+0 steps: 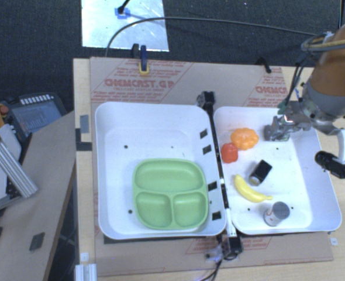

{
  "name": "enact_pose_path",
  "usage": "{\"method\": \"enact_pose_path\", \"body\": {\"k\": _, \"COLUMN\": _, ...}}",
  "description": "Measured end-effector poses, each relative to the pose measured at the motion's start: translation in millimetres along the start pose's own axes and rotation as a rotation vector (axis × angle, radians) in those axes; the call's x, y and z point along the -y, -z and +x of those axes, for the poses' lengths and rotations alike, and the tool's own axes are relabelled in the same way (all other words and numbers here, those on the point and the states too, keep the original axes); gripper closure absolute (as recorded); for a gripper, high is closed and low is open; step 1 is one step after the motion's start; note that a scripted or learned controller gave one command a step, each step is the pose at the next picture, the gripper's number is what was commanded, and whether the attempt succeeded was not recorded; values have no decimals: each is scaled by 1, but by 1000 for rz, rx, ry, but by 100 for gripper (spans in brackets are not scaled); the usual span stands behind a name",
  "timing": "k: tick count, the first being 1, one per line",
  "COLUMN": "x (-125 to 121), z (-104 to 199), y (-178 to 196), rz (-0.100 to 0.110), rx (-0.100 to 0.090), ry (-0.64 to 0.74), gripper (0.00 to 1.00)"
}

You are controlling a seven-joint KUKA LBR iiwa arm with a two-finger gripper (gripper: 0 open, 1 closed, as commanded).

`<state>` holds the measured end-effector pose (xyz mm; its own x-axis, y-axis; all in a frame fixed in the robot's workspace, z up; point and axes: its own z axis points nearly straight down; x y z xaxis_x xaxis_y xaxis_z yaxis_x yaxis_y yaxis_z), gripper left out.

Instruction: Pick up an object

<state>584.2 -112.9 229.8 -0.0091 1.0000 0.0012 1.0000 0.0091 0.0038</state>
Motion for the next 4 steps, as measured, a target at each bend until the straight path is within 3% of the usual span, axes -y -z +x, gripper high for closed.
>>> {"method": "enact_pose_path", "body": {"k": 1, "x": -15, "z": 48, "y": 5, "rz": 0, "rx": -1, "ry": 0, "gripper": 100}}
{"method": "enact_pose_path", "body": {"k": 3, "x": -15, "z": 157, "y": -7, "rz": 3, "rx": -1, "ry": 0, "gripper": 100}}
{"method": "enact_pose_path", "body": {"k": 4, "x": -29, "z": 203, "y": 2, "rz": 1, "rx": -2, "ry": 0, "gripper": 100}}
